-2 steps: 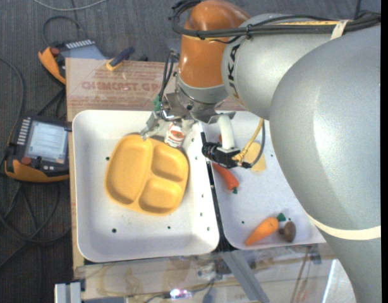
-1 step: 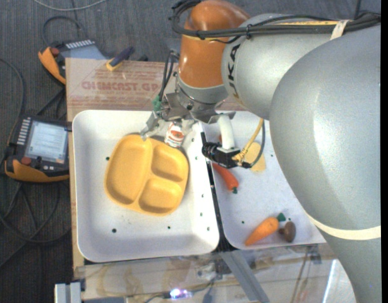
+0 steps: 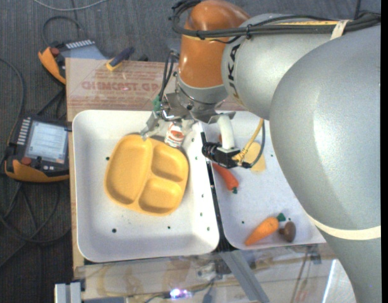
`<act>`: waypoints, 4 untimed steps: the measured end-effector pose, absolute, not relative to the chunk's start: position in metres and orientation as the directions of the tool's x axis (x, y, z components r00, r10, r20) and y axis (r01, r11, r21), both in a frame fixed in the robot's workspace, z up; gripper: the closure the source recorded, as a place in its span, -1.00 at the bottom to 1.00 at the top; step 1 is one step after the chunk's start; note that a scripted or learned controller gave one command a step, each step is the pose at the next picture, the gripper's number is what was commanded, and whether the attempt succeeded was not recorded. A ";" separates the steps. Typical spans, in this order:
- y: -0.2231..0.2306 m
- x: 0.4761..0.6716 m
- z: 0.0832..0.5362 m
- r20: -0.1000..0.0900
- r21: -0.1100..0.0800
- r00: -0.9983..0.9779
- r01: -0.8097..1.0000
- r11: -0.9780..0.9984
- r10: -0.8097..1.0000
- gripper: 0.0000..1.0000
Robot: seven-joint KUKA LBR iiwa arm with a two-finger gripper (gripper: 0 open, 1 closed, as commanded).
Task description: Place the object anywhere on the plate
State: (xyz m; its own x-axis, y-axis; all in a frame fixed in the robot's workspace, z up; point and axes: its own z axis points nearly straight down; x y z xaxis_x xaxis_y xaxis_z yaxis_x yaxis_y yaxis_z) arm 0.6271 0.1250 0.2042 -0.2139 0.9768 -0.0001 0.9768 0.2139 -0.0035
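Bottle [image 3: 175, 134], small, white with a red label, sits in the gripper [image 3: 172, 130] between its fingers, right at the far rim of the yellow plate [image 3: 146, 172]. Bottle hangs over the plate's upper right compartment edge; contact with the plate cannot be judged from this angle. Gripper is clamped on the bottle, pointing down under the orange wrist band [image 3: 206, 43].

Plate is a three-compartment divided tray, one long section on its left and two smaller ones on its right, lying tilted in the left white bin [image 3: 93, 232].

Right white bin [image 3: 244, 223] is just beside the left one, rims touching along the middle. It holds a red chili pepper [image 3: 227, 177] near the shared rim, a toy carrot [image 3: 262, 230] toward the near edge, and a small brown item [image 3: 287, 231] just beside the carrot's green top. A yellowish flat piece [image 3: 260, 163] lies further back, partly hidden by the arm.

Grey arm body [image 3: 327, 118] covers the right side of the bin. Beyond the bins: cardboard sheet [image 3: 112, 87] with red print, and a teach pendant [image 3: 39, 147] on the floor to the left.
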 end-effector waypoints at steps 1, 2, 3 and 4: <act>0.125 0.627 0.204 0.000 -0.003 -0.214 0.977 0.214 0.977 -1.00; 0.125 0.627 0.204 0.000 -0.003 -0.214 0.977 0.214 0.977 -1.00; 0.125 0.627 0.204 0.000 -0.004 -0.214 0.977 0.214 0.977 -1.00; 0.125 0.627 0.204 0.000 -0.003 -0.214 0.977 0.214 0.977 -1.00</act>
